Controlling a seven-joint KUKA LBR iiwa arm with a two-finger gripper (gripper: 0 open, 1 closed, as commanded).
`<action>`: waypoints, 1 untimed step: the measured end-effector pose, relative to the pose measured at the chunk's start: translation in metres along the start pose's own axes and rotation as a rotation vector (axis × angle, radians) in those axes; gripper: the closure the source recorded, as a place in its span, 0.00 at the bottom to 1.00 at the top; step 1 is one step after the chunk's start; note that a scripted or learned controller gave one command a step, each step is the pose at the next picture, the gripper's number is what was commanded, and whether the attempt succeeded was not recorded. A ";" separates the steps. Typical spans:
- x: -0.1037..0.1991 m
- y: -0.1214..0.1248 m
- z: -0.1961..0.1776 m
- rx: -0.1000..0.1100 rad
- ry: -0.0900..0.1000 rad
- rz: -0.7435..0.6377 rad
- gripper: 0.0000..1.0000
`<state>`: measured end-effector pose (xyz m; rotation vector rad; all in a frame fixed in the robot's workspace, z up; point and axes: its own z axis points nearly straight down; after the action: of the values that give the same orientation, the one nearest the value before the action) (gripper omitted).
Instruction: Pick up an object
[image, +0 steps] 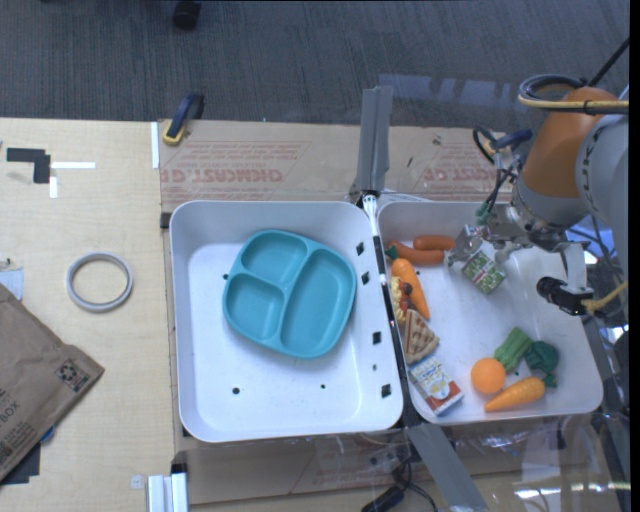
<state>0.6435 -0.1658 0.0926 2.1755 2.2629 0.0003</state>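
The gripper (487, 250) hung over the far part of the right bin (575, 395), and a small green carton (484, 271) sat between its fingers, so it was grasping the carton; the carton was tilted, just right of two carrots (412, 285); nearer the front lay an orange (488, 375), a third carrot (516, 393) and a green vegetable (528, 355); the left bin (200, 400) held a blue divided plate (290, 293).

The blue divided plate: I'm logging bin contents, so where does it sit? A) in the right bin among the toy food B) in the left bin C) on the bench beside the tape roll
B: the blue divided plate lies flat inside the left bin, apart from the toy food in the right bin.
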 end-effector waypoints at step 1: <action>-0.019 -0.043 0.000 0.002 0.001 0.001 0.00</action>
<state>0.6012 -0.1869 0.0923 2.1785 2.2630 -0.0013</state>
